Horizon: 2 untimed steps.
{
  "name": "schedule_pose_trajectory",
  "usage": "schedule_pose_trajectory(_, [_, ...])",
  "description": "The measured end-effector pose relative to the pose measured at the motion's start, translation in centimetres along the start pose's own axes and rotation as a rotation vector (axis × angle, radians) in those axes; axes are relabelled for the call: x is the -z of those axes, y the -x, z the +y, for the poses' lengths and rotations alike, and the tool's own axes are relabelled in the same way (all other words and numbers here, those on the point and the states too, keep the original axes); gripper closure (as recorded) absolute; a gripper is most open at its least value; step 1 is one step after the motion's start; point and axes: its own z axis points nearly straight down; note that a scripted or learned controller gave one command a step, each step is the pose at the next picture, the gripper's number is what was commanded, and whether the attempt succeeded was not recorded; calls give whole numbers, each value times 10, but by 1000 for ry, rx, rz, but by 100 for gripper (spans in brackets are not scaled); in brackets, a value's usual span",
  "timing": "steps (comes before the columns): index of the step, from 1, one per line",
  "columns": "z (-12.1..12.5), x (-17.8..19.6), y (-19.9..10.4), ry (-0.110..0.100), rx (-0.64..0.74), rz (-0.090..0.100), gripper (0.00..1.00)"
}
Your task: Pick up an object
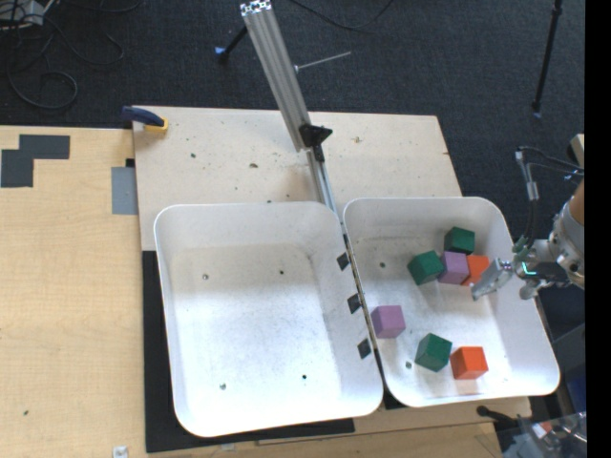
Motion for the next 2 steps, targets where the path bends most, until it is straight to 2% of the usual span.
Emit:
schedule_pose_trajectory(1, [1, 2, 0, 4, -1, -1, 0])
schedule_pose_trajectory(2, [2, -42, -2, -1, -2, 0, 0])
